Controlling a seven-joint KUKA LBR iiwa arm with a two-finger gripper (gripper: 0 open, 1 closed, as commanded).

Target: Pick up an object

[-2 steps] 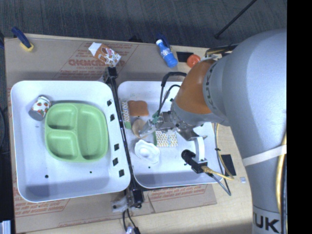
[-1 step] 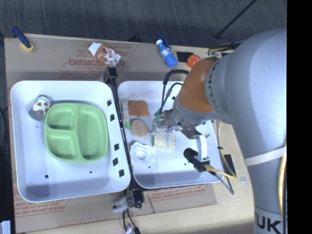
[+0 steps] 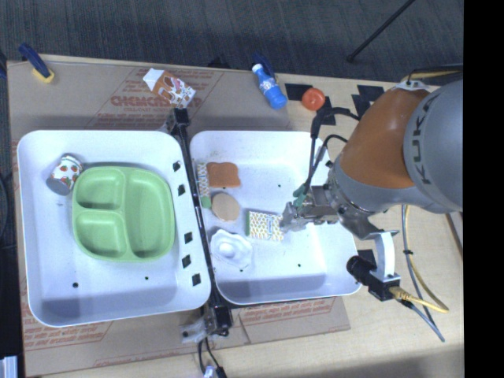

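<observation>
The arm reached in from the right, its orange band and grey wrist bulking over the right-hand bin [image 3: 331, 286], and the gripper [image 3: 293, 217] sat low over that bin's floor. It was just beside the right edge of a small patterned packet [image 3: 264, 225], probably touching it, though the blur there made contact hard to confirm. How wide the gripper stood could not be told, and nothing was visibly caught in it, so no grasp could be claimed.

The likely target was that packet, lying flat near the bin's middle, because it was the item nearest the tool. The other candidates lay together toward the bin's left wall: an orange-brown slab [image 3: 224, 175] at the top, a tan round piece [image 3: 227, 207] below it, and a crumpled white object [image 3: 231, 250] lowest (a scatter that looked tipped in rather than arranged). They were near one another but mostly apart, which should leave room for a descent onto a single item.

The left bin [image 3: 31, 235] held a green divided tray [image 3: 124, 211] in its middle and a small red-and-white round object [image 3: 64, 173] near its upper left corner, both well away from the arm. On the desk [image 3: 102, 101] behind the bins lay a blue bottle [image 3: 270, 87] and an orange cap [image 3: 313, 98], out of play. A flat packet offers little edge to pinch, so a slip seemed a fair risk.
</observation>
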